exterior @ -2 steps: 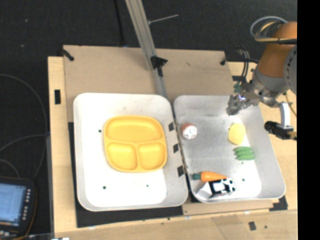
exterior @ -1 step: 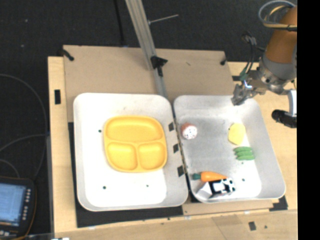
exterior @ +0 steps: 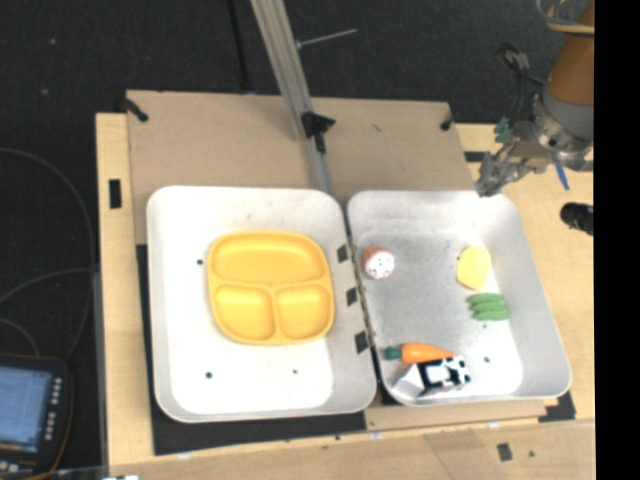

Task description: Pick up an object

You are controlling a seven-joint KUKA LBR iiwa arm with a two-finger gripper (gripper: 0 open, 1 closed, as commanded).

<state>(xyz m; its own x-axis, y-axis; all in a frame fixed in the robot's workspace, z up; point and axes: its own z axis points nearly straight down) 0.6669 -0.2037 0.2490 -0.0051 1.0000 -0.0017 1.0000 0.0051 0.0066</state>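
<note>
Two bins sit side by side on the bench. The left bin (exterior: 180,368) holds a divided tray (exterior: 270,286) near its centre. The right bin (exterior: 430,228) holds a ball (exterior: 378,263) at its left edge, a lemon (exterior: 474,267) with a pea pod (exterior: 488,307) just before it, and a carrot (exterior: 420,352) touching a small carton (exterior: 440,375) at the front.

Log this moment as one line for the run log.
arm: gripper above right bin's far right corner | in bin: ball, lemon, pea pod, carrot, black-and-white toy | left bin: yellow tray
</note>
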